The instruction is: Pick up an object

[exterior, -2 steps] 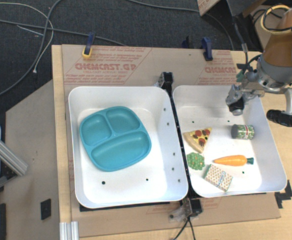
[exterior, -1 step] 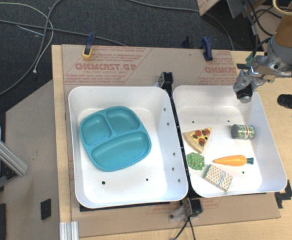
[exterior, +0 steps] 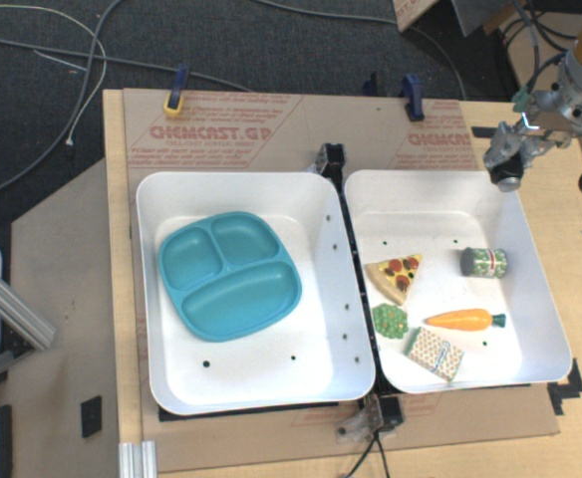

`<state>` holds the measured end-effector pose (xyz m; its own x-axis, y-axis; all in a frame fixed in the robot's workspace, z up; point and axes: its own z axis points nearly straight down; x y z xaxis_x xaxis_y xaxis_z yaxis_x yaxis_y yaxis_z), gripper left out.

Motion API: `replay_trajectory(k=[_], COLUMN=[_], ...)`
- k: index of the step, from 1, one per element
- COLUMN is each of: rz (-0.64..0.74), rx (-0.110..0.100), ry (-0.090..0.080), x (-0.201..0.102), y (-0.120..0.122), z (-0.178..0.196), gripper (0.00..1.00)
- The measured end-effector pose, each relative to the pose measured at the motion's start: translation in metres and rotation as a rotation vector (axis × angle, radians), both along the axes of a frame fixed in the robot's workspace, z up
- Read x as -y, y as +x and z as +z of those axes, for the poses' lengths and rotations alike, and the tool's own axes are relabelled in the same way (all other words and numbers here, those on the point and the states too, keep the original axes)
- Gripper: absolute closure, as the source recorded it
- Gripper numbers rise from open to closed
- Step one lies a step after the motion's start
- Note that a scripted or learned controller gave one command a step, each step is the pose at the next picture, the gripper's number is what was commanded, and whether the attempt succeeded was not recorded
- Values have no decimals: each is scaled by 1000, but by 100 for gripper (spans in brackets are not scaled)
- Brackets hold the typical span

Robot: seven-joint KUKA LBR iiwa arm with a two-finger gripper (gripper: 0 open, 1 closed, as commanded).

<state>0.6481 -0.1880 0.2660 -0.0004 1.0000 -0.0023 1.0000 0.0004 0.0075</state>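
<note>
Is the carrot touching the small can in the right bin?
Apart. The camera view shows bare white bin floor between the carrot and the small can, which lies above it.

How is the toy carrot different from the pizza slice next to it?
The carrot is orange with a dark green tip, long and slim, lying nearly level across the picture; the pizza slice is a yellow triangle dotted with red and green toppings. The carrot lies nearer the lower edge, the pizza slice above and to its left. Both lie loose in the right bin, apart from the gripper.
</note>
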Motion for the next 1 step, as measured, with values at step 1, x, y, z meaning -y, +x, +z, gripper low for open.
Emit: replay_trajectory(k=[1], rz=[5], rx=[-10], ry=[5], x=[-62], y=[-11], z=[-3], gripper=[100])
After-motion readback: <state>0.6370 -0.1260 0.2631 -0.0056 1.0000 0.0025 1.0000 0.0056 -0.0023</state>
